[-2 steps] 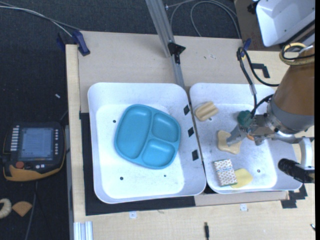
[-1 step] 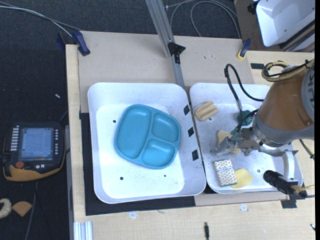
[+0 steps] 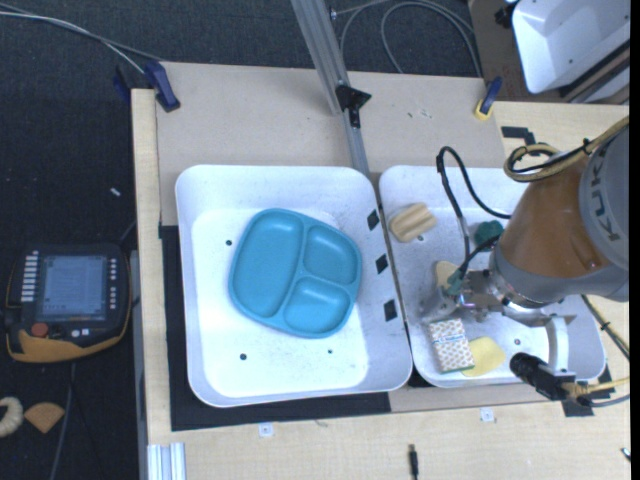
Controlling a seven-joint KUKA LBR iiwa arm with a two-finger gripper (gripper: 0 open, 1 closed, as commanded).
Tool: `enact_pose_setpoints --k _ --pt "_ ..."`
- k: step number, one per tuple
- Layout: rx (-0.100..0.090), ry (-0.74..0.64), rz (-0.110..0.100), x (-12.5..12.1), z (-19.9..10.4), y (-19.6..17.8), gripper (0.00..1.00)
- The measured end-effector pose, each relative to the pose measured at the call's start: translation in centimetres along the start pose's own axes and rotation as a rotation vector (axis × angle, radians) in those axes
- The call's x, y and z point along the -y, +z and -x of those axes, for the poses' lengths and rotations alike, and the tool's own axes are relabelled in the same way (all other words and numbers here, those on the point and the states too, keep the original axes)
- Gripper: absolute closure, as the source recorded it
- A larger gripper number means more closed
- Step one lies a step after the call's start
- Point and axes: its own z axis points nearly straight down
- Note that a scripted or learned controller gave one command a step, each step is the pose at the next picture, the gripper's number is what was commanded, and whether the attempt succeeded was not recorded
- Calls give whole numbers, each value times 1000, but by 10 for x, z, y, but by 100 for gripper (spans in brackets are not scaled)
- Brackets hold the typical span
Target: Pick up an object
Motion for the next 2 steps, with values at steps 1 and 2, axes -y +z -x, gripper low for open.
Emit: enact_pose_setpoints --k 1,2 --pt "0 0 2 -1 -1 20 0" --pt "4 1 10 -2 1 8 100"
